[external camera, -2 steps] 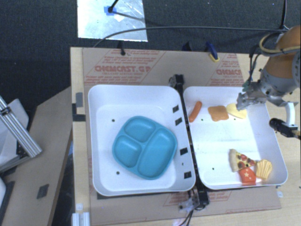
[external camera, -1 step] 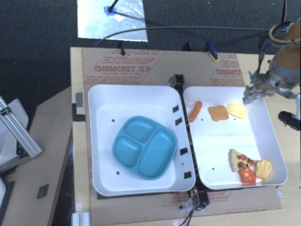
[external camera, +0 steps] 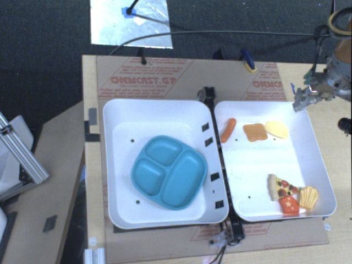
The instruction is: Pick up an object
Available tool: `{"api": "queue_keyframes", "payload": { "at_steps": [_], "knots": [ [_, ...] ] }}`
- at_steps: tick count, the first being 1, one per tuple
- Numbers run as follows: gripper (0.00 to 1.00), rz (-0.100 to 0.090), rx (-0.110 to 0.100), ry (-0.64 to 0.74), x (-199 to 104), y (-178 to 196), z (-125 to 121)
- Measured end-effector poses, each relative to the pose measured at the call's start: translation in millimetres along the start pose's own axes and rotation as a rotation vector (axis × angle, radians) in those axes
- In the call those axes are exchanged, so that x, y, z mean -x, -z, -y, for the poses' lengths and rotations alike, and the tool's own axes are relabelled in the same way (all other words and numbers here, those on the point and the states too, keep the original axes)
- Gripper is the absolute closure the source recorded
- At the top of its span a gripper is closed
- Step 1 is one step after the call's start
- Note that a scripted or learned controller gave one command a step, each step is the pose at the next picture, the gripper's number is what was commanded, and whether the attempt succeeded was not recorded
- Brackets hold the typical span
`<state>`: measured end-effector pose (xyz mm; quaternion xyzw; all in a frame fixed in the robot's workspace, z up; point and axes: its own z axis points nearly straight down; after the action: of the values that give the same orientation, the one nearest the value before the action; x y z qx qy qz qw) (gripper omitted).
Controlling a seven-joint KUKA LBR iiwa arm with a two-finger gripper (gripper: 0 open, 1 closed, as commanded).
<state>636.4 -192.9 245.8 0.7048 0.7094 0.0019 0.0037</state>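
The right bin (external camera: 258, 213) holds several toy foods. A hot dog (external camera: 227, 129) lies near its left wall, with a brown toast piece (external camera: 254, 132) and a pale yellow chip (external camera: 276, 129) to its right. In the bin's near right corner lie a pizza slice (external camera: 279, 186), a red strawberry (external camera: 290, 204) and a yellow shell-shaped piece (external camera: 308, 197). My gripper (external camera: 302, 99) hangs at the far right, above the right bin's back right corner, well away from the foods. Nothing shows between its fingers.
The left bin (external camera: 121, 131) holds a blue divided plate (external camera: 169, 171). A black clip strip (external camera: 213, 147) runs along the seam between the bins. A foil sheet (external camera: 130, 15) lies on the dark floor behind the bench. A metal frame (external camera: 19, 153) stands at the left.
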Motion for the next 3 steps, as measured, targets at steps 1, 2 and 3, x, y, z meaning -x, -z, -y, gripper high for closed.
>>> {"api": "queue_keyframes", "payload": {
  "at_steps": [1, 2, 3],
  "knots": [
    [1.0, -0.004, -0.007, 0.002, -46, -10, 11],
    [1.0, -0.004, -0.007, 0.004, -106, -14, 14],
    [1.0, -0.005, -0.007, 0.004, -165, -7, 24]
  ]
}}
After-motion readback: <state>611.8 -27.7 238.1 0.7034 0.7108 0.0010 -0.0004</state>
